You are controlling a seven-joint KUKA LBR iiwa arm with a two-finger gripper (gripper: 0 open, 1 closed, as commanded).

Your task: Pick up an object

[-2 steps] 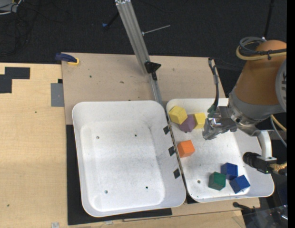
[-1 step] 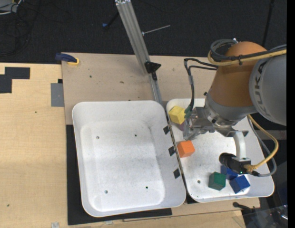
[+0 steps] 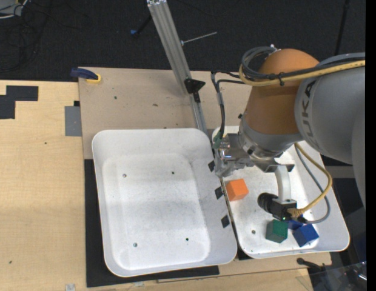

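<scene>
The arm [image 3: 297,102] reaches in from three o'clock, its orange band bulging above the wrist, and bends down over the right bin [image 3: 324,235]. The gripper [image 3: 227,162] sits low at the bin's upper left corner, close to the seam where the two bins meet. Whether the jaws stand wide or narrow cannot be told: the wrist and its cables cover them from this slant, and nothing can be seen held between them.

Three blocks lie in the right bin. An orange block [image 3: 237,189] rests just below the gripper, toward five o'clock of it, near the bin's left wall; whether it touches the gripper cannot be told. A green block [image 3: 276,231] lies farther down toward the bin's lower edge, at about five o'clock from the orange one and well apart from it. A blue block [image 3: 305,233] lies just beside the green one, at its three o'clock, so close that they may touch. A black cylindrical part [image 3: 273,205] with a yellow cable [image 3: 318,196] looping from it hangs above the green block, at its twelve o'clock.

The left bin [image 3: 115,162] lies at nine o'clock of the gripper, on a dark mat [image 3: 90,223]. Both bins sit on the pale wooden tabletop [image 3: 36,180]. A slanted aluminium rail [image 3: 173,47] rises from behind the bins toward twelve o'clock, and a small blue and yellow clamp [image 3: 86,74] sits at the tabletop's far left corner.
</scene>
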